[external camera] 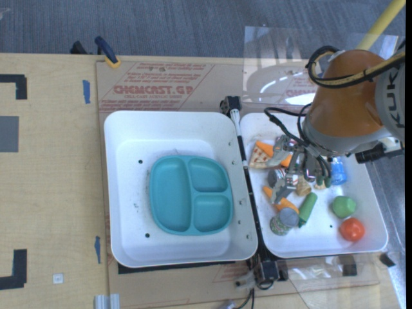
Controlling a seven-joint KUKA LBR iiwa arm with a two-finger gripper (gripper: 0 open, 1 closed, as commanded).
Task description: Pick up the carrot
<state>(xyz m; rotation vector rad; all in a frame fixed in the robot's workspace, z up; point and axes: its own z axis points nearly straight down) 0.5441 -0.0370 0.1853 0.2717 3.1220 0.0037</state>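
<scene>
An orange piece that looks like the carrot lies in the right bin, between a grey round toy and a green cucumber-like toy. My gripper hangs low over the middle of that bin, right above the carrot, and its metal parts cover some of the toys. Nothing can be made out in its grasp. The orange band of the arm hangs over the bin's far right part.
An orange wedge lies at the right bin's far left. A blue toy, a green round toy and a red tomato sit at its right. The left bin holds a teal divided plate.
</scene>
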